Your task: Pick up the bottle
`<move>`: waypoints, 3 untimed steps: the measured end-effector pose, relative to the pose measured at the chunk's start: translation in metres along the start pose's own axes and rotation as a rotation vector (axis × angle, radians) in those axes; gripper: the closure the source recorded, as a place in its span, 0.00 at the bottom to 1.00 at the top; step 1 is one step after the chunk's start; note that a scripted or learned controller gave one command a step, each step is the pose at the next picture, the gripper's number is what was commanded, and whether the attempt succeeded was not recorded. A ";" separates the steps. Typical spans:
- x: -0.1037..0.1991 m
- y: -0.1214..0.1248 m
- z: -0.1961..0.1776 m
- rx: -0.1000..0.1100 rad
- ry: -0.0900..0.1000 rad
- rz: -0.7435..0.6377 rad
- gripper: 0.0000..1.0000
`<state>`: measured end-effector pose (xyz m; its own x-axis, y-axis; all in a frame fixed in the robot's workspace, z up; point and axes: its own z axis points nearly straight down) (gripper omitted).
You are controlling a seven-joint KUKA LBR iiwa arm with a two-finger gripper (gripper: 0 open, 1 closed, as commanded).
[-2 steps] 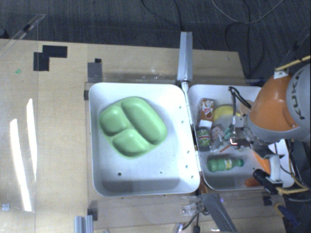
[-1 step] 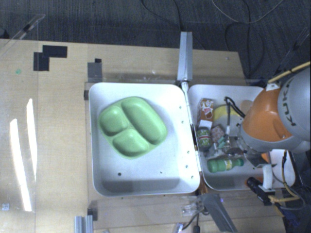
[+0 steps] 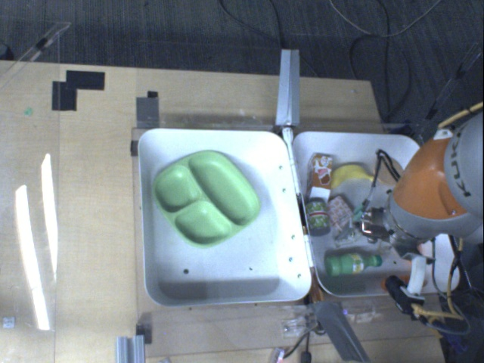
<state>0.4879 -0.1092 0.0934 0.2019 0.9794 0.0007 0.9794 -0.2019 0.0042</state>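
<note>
Green plastic: the bottle (image 3: 352, 263) is green with a yellowish label band and lies on its side on the floor of the right bin (image 3: 329, 284), toward that bin's near edge.
Long axis: roughly left to right, the slimmer cap end pointing right, the thicker body to the left.
Bottle to tool: the gripper (image 3: 361, 225) hangs just on the far side of the bottle, above the middle of the right bin; the bottle lies on the gripper's near side, apart from it and not between anything.
Gripper state: I cannot tell whether it is spread or closed; the dark metal at the tip is too tangled with cables to read.
Arm: the grey body with its orange band (image 3: 429, 187) comes in from the right and covers the right part of the bin.
Coming move, as I judge it: a short shift toward the near edge and a descent, with the grasp set across the bottle's long axis, that is near to far.
Neighbours: a dark green can (image 3: 317, 216), a patterned packet (image 3: 340, 212), a yellow item (image 3: 350, 175) and a red-brown carton (image 3: 321, 170) sit on the far side and left of the gripper, well clear of the bottle.
Risk: the near wall is close beside the bottle and may crowd the descent.
Left bin (image 3: 159, 278): holds a green divided tray (image 3: 206, 197).
</note>
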 end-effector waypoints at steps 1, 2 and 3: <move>0.030 0.011 0.001 0.001 0.000 0.019 0.00; 0.013 0.002 0.004 -0.007 0.007 0.403 0.00; 0.014 0.004 -0.008 -0.015 0.008 0.395 1.00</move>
<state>0.4951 -0.0959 0.1012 0.5634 0.8261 0.0130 0.8260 -0.5635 0.0162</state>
